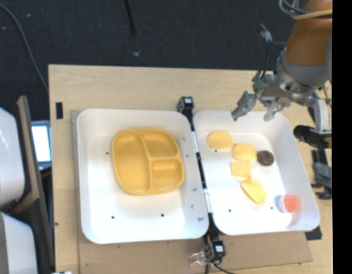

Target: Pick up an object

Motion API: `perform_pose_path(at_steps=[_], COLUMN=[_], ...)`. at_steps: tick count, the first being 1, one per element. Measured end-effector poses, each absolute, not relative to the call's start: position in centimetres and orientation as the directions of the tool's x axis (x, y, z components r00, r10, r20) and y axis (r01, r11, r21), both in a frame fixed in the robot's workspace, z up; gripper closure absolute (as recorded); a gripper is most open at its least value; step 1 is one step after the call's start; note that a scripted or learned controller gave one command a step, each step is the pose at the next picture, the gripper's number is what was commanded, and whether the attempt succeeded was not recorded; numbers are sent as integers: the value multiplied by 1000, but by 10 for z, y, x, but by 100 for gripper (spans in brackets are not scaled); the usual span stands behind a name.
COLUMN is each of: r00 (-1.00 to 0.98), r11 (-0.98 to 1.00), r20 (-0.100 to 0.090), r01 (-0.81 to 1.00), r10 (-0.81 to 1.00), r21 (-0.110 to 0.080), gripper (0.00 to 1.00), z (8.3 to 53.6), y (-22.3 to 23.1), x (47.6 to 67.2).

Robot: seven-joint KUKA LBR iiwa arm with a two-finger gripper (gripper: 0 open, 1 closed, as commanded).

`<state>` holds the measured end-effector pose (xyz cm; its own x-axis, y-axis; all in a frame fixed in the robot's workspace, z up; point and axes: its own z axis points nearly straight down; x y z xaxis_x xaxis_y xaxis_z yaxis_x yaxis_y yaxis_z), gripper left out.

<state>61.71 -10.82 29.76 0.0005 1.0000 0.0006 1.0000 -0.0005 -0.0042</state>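
The gripper is held with fingers spread and nothing between them above the far rim of the right bin, while the nearest yellow piece is located below-left of it, long axis crosswise.

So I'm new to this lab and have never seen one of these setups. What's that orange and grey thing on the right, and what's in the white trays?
That is a robot arm, reaching in from the right; the one camera looks down at a slant. Its gripper, with two spread fingers holding nothing, hovers above the far edge of the right bin. That bin holds four yellow pieces, a dark brown round thing and a small orange and white object. The left bin holds a yellow divided plate. Both sit on a wooden bench.
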Motion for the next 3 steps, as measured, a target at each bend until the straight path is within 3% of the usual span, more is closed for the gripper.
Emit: perform_pose_path(at_steps=[1, 3], r00=[0, 1], r11=[0, -1], r20=[0, -1], r01=[1000, 1000], r10=[1000, 1000], r21=[1, -4], gripper=[0, 0], z=[300, 193], y=[-108, -116], x=[618, 621])
